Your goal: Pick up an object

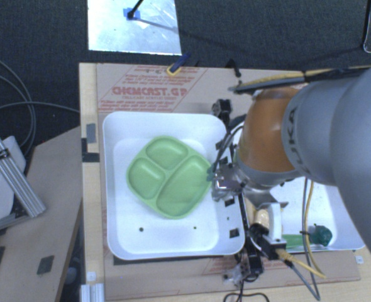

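A green divided plate [170,177] lies in the left bin [122,231], toward its right side. The gripper [218,182] sits at the plate's right edge, seemingly touching; its grip can't be judged.

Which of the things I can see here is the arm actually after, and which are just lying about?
Part of the job:
- green divided plate in the left bin
- gripper at the plate's right edge

Just lying about:
- small items in the right bin, including a green object, partly hidden by the arm
- cardboard sheet
- cables
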Robot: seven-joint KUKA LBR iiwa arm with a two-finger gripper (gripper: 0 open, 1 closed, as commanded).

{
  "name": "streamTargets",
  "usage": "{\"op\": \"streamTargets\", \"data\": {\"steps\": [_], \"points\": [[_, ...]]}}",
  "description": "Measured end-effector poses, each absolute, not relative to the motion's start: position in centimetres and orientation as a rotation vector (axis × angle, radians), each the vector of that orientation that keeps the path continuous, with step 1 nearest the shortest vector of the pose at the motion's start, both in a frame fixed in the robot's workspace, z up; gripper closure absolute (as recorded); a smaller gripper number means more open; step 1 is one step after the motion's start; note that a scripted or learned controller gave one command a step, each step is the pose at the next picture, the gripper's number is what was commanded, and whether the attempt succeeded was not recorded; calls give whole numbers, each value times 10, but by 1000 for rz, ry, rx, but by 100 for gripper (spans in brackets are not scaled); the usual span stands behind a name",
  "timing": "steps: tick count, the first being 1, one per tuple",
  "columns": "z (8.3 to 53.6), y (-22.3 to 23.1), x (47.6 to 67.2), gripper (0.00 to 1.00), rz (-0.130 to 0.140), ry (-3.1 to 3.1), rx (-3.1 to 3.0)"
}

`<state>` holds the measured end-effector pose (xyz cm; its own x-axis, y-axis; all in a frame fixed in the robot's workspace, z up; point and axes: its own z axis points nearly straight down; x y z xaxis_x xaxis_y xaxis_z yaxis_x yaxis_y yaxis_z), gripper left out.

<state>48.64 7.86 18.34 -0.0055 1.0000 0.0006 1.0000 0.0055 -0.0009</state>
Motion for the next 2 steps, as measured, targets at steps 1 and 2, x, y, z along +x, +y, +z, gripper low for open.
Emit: {"op": "streamTargets", "data": {"steps": [1, 2], "points": [[195, 78, 488, 100, -4, -2230, -2214], [239, 35, 488, 100, -6, -2222, -2227]]}}
